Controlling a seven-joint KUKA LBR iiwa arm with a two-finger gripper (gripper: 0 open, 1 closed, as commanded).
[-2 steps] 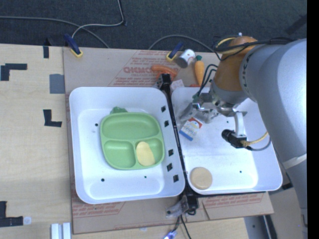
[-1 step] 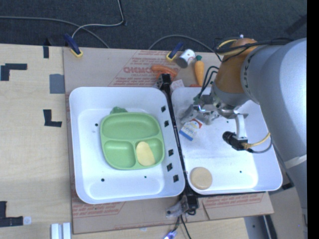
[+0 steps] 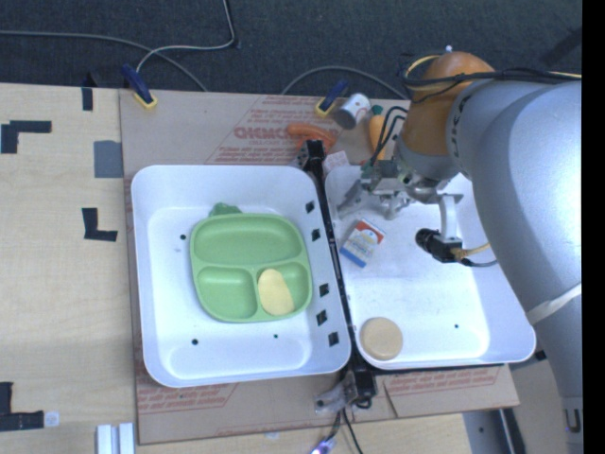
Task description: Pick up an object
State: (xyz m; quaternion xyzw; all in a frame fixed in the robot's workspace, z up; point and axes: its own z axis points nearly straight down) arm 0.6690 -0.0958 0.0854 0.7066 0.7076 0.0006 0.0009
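Observation:
My gripper [image 3: 374,195] hangs low over the far left part of the right bin [image 3: 430,296], on the grey arm with its orange band. Just in front of it lies a small white box with blue and red print [image 3: 362,241], apart from the gripper. A round tan disc [image 3: 382,338] rests in the right bin's near left corner. In the left bin [image 3: 156,253] lies a green divided plate [image 3: 248,253] with a yellow oval piece [image 3: 275,292] in its near right compartment. A small green item [image 3: 225,209] peeks out behind the plate.
The two bins meet along a black-clipped divider [image 3: 326,253]. Behind the bins, on the cardboard, lie cables, blue-yellow clamps [image 3: 140,87] and an orange item [image 3: 307,131]. The arm's bulk covers the right bin's far right side.

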